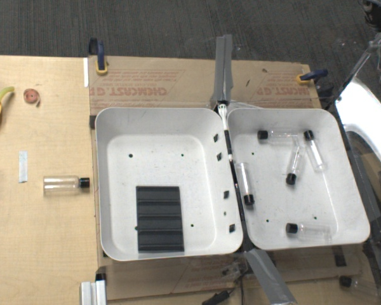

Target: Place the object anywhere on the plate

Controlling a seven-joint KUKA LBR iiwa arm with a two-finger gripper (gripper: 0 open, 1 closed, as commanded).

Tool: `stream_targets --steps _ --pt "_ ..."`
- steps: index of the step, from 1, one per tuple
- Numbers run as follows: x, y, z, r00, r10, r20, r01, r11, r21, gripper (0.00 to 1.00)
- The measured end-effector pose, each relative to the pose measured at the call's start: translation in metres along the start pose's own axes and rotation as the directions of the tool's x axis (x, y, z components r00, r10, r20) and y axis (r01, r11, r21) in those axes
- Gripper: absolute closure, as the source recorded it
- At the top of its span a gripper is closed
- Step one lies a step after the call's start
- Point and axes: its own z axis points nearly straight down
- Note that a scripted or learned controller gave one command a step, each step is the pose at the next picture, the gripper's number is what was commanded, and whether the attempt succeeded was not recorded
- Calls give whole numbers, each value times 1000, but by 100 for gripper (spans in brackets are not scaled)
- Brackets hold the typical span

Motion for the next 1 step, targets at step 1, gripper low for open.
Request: stream_targets --steps 1 --pt "-51 25 0 1000 1 1 -1 1000 1 0"
